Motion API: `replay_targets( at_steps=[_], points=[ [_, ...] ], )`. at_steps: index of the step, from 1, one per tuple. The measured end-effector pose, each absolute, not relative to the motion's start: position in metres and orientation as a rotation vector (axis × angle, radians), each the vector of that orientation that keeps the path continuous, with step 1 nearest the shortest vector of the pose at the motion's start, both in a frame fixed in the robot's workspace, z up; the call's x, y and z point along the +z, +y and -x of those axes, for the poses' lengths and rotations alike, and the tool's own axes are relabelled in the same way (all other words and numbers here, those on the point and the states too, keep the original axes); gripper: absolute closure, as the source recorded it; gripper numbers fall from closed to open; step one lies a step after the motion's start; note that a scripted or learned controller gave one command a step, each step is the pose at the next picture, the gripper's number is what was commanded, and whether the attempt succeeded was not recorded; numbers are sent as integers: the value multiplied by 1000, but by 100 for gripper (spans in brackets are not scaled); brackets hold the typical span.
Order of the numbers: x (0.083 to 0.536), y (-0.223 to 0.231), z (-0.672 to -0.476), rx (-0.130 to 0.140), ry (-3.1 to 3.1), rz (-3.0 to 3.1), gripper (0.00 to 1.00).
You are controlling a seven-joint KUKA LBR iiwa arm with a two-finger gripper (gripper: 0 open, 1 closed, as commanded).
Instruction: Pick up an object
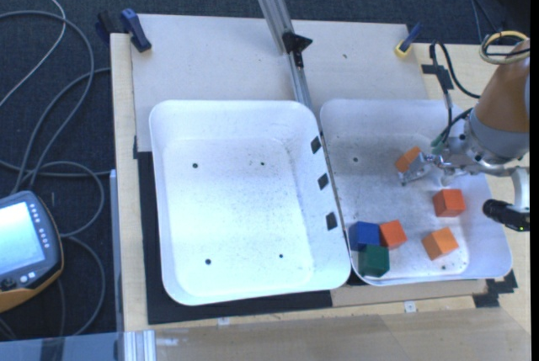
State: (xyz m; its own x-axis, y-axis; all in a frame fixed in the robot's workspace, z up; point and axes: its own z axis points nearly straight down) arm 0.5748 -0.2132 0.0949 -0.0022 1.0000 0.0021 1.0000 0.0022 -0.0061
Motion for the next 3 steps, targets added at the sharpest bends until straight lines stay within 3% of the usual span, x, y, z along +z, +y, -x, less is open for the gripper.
replay_targets(
  at_steps=[1, 2, 3],
  points=[
    [100, -195, -628, -6, -2230, 2218, 0],
    [100, -201, -611, 2, -2220, 2220, 0],
    [111, -200, -612, 1, -2224, 2219, 100]
  ],
)
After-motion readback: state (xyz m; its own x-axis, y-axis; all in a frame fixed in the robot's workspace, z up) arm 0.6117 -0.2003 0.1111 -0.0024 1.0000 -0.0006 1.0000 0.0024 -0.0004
